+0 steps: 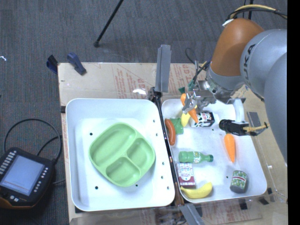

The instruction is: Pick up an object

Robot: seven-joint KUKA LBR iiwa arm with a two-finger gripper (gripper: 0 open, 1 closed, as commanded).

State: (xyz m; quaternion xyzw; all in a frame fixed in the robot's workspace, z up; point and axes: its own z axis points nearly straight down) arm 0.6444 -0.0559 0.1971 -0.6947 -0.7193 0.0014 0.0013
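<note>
My gripper (191,106) hangs over the back left part of the right bin (255,172). It is shut on a small orange carrot (193,114), whose tip pokes out below the fingers. Just under it lie a yellow piece (185,120) and a green toy (177,125). A black and white carton (204,119) stands right beside the gripper.
The right bin also holds a red sausage (169,131), a bigger carrot (229,147), a green bottle (195,157), a red carton (186,173), a banana (197,190) and a can (239,182). A green divided plate (123,153) lies in the left bin (77,125).
</note>
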